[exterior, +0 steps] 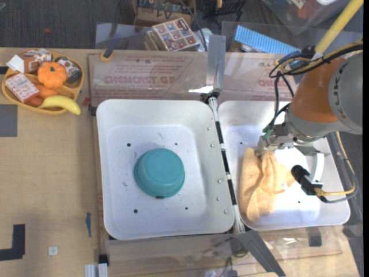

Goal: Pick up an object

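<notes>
The bench (46, 201) was bare wood to the left, with the two white bins side by side in the middle and clutter beyond the far edge: cardboard, a blue pad, a patterned box. In the left bin (115, 126) sat a teal bowl (159, 172), upside down and alone, with open floor all round it. In the right bin (242, 117) lay a crumpled yellow cloth (262, 183), bunched against the near left part of the floor, close to the divider (222, 154) between the bins. My arm (323, 97) had reached in from the right, and the gripper (272, 143) stood at the cloth's upper edge; I could not tell from this slant whether it was open, closed, or had any fabric in it, since the wrist body hid the tips. I judged the cloth to be the thing to pick, and the step in hand to be the descent onto it. To do it well I would aim at the raised fold in the middle of the cloth, not its thin edge, and go down far enough to pinch a real bunch before lifting straight up. Room was tight leftward at the divider wall, and a black cable fitting (302, 178) hung just right of the cloth; the bin's right floor was free, so any sideways correction belonged there.
</notes>
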### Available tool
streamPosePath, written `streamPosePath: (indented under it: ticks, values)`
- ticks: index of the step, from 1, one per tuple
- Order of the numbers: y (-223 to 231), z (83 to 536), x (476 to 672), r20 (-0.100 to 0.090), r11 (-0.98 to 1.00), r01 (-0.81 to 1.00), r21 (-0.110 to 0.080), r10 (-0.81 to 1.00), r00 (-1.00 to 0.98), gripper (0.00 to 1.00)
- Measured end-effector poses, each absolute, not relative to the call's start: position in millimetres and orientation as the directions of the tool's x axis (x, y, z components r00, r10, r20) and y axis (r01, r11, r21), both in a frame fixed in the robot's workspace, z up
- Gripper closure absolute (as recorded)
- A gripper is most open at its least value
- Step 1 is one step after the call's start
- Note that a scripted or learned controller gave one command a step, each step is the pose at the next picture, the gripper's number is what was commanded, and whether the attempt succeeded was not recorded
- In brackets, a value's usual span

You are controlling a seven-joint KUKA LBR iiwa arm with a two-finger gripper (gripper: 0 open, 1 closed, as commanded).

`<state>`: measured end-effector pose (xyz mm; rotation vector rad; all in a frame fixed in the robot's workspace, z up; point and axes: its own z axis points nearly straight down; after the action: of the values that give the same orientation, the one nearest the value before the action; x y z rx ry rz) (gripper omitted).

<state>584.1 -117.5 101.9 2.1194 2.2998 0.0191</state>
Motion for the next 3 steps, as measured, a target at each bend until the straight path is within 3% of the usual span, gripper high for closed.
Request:
streamPosePath:
  ticks: [1,2,3]
  values:
    - [-112.3,91.6,583.0,-0.006,0.217,0.976,0.011,0.976,-0.217,1.0]
    - [-34.6,185.7,635.0,-0.002,0.358,0.934,0.003,0.934,-0.358,1.0]
    - [24.1,185.4,572.5,-0.001,0.419,0.908,0.002,0.908,-0.419,1.0]
